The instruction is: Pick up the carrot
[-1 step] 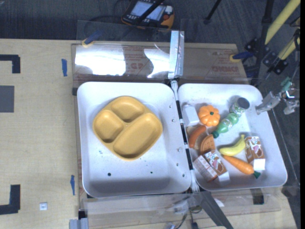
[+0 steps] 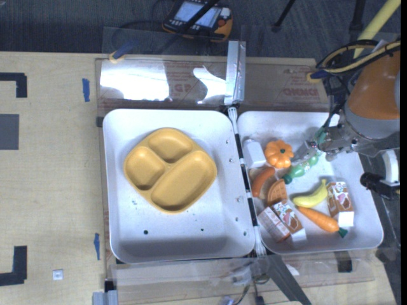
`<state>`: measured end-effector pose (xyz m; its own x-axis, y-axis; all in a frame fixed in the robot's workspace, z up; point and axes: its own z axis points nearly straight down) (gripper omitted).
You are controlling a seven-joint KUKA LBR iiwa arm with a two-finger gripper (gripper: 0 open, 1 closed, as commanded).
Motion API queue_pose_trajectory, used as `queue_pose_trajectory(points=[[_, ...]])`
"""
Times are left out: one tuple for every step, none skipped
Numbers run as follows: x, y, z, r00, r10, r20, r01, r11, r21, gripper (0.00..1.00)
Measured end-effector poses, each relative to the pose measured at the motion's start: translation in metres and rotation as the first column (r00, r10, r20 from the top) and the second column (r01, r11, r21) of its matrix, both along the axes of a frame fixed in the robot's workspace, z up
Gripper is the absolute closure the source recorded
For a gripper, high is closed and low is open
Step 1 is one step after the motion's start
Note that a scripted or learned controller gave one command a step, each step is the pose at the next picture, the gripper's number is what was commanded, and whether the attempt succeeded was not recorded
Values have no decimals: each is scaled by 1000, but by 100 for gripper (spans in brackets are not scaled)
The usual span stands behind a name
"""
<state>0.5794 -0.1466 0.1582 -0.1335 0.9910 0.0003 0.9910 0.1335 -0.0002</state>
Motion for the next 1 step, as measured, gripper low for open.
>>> queue_pose_trajectory(points=[[31, 41, -56, 996, 88, 14, -88, 996, -6, 0]])
